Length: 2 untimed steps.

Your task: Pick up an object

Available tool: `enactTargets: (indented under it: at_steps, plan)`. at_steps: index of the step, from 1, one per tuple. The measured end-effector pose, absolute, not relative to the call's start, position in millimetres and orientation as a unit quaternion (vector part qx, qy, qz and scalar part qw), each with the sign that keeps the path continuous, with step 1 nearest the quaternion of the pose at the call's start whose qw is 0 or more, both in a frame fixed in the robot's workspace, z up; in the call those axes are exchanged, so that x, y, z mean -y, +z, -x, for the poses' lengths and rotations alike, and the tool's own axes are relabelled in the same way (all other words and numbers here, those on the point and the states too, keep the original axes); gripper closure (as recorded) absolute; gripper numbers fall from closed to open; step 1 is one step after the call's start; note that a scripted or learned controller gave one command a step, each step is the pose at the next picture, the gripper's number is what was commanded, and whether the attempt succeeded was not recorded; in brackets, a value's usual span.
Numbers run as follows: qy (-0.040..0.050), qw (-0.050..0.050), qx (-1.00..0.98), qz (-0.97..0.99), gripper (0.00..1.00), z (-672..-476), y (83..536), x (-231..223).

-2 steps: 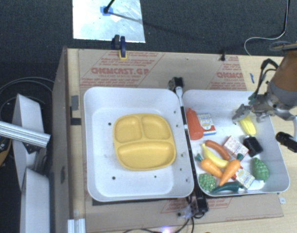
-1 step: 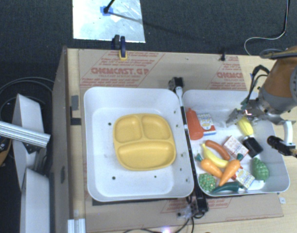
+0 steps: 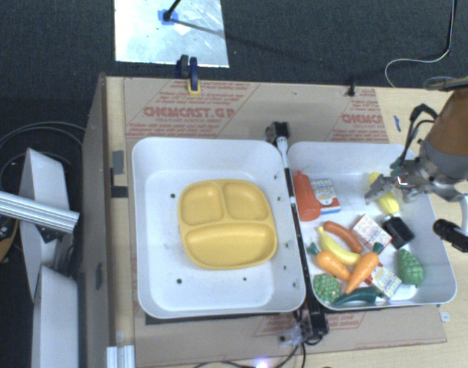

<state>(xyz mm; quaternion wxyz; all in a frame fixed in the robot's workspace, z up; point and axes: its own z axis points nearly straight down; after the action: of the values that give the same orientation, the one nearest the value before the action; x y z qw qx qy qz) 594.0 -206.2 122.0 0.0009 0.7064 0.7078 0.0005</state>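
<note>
I see my hand (image 3: 392,186) low over the far right of the glossy white plastic right bin (image 3: 440,278), by a small lemon-yellow rounded piece (image 3: 387,202); the hand blurs into it, so I cannot tell how the hand stands or whether it has the piece. The arm is cut off at the right edge. Nearer lie smooth toy foods: orange carrot (image 3: 361,269), yellow banana (image 3: 338,246), red sausage (image 3: 342,235), knobbly green broccoli (image 3: 326,287) and a bumpy green lump (image 3: 409,267). The left bin (image 3: 153,205) holds a matte yellow three-section plate (image 3: 227,222) on the cardboard-topped bench (image 3: 241,104).
</note>
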Motion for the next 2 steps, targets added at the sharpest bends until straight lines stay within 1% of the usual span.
enactTargets:
  at_steps: [1, 2]
  plan:
    - [0.0005, 0.001, -0.708, -0.706, 0.0, -622.6, 84.3, 206.0]
    - [0.0017, 0.003, -0.709, -0.705, 1.0, -624.0, 96.0, 206.3]
